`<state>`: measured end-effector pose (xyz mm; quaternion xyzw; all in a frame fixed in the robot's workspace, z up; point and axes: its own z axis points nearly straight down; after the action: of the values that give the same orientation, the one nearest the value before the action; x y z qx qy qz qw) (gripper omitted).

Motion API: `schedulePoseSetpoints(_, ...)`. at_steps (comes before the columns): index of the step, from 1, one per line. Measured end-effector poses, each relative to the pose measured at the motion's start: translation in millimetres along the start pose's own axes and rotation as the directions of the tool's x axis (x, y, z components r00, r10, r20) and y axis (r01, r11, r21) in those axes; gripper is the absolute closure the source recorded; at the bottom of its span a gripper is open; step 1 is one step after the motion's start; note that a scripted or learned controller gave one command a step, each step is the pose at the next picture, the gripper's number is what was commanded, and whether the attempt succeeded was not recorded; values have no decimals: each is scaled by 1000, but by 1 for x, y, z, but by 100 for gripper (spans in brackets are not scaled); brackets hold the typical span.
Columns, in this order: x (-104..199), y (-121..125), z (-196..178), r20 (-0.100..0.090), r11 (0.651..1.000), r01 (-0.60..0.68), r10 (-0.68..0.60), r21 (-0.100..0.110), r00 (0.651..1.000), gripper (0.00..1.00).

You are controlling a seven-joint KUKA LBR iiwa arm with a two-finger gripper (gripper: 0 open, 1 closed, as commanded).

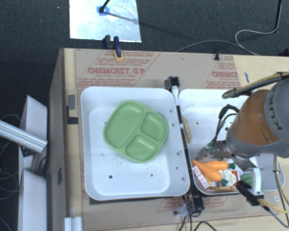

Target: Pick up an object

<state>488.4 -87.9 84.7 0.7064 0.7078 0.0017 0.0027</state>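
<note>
In the right bin (pixel 202 110), several small items crowd the near left corner. An orange carrot-shaped toy (pixel 210 169) lies there beside a small printed carton (pixel 227 178) and a green piece (pixel 247 178). My gripper (pixel 212 151) hangs low over the bin, just above and behind the carrot toy. The bulky grey wrist with its orange band (pixel 252 124) hides much of the gripper and the bin's right half. I see nothing lifted off the bin floor.
The left bin (pixel 100 105) holds a green divided plate (pixel 136 130) near its middle. A black clamp (pixel 172 83) sits at the far end of the ridge between the bins. Cables (pixel 274 203) trail at the near right.
</note>
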Motion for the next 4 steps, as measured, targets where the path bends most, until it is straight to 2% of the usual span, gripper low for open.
schedulePoseSetpoints(1,-1,2,-11,3,1000,0,0,-7,1000,100)
schedulePoseSetpoints(2,39,0,-100,-2,1000,2,-2,2,1000,100)
schedulePoseSetpoints(3,39,0,-100,-2,1000,1,-1,4,1000,0)
schedulePoseSetpoints(4,-23,38,1,0,1000,-1,1,4,1000,0)
